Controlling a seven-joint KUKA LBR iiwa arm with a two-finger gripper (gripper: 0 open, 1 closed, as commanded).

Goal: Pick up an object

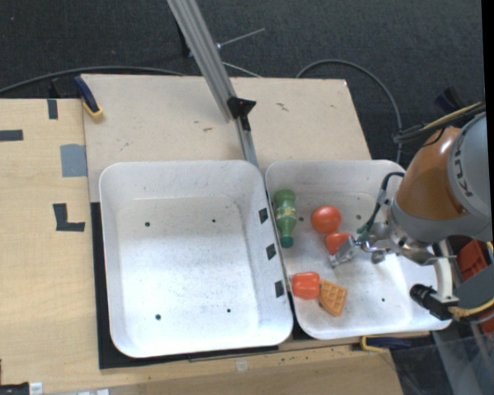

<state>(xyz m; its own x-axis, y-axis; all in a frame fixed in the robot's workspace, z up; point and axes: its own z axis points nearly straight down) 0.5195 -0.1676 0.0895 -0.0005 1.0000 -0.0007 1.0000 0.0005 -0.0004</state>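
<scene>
The right bin (377, 314) holds several objects. A green bottle (284, 217) lies along its left wall, with a red tomato (326, 220) to its right. A small red piece (338, 241) sits just below the tomato. An orange-red block (305, 285) and a tan waffle (333, 297) lie near the front. My gripper (342, 255) reaches in from the right, low over the bin floor, its tip right beside the small red piece; whether it touches that piece is unclear. The arm's orange band (428, 183) is above the bin's right side.
The left bin (117, 241) stands beside the right one, with a black-clipped divider (270, 249) between them. A slanted metal pole (211, 58) rises at the back. The wooden bench (33, 204) extends to the left.
</scene>
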